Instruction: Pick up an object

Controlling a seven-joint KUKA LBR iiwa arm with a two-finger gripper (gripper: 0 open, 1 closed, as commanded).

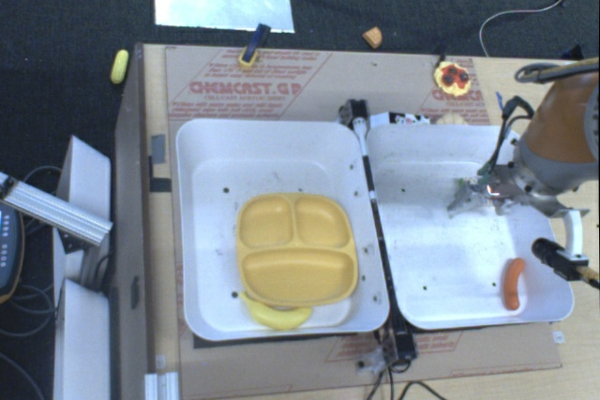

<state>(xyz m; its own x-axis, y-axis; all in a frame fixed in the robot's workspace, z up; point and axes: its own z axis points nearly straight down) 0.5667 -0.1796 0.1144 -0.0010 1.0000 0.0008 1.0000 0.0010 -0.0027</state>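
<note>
An orange sausage (511, 284) lies in the right bin (441, 295) near its front right corner. In the left bin (202, 201) a yellow divided plate (297, 248) rests with a yellow banana (277, 314) tucked against its front edge. The grey arm with its orange band (567, 122) reaches in from the right. Its gripper (466, 195) hangs low over the back middle of the right bin, well up and left of the sausage, with nothing seen in it.
A black divider (370, 192) runs between the two bins. On the cardboard behind them lie a small toy pizza (454, 77) and a blue-and-yellow item (251, 47). A dark-tipped part (561, 259) juts over the right bin's right rim beside the sausage.
</note>
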